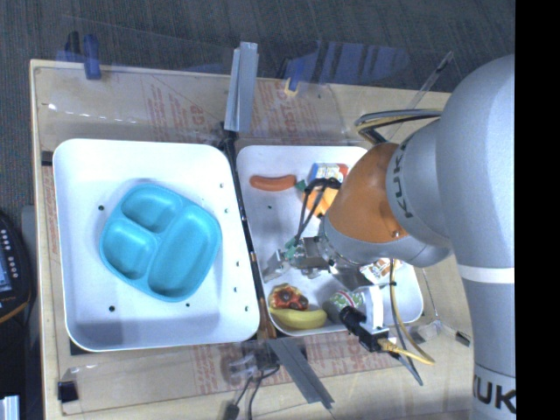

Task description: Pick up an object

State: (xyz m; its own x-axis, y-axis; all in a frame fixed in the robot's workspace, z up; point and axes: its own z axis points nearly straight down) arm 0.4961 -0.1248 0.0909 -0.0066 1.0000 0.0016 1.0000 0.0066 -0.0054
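Note:
My gripper (296,255) reaches down into the middle of the right bin (254,226), just above its floor. In front of it lie a small pizza-like toy (288,298) and a yellow banana (302,319) by the near wall. Behind it, a brown sausage (273,182) rests near the far wall, with an orange carrot-like piece (315,198) and a small multicoloured item (327,173) to its right. The arm's orange band hides the right half of this bin. Nothing is visibly held.
The left bin (79,234) holds a blue plate (160,240) with three compartments, lying flat in its middle. A grey divider bar (240,86) stands between the bins at the back. The big grey arm (472,182) fills the right side.

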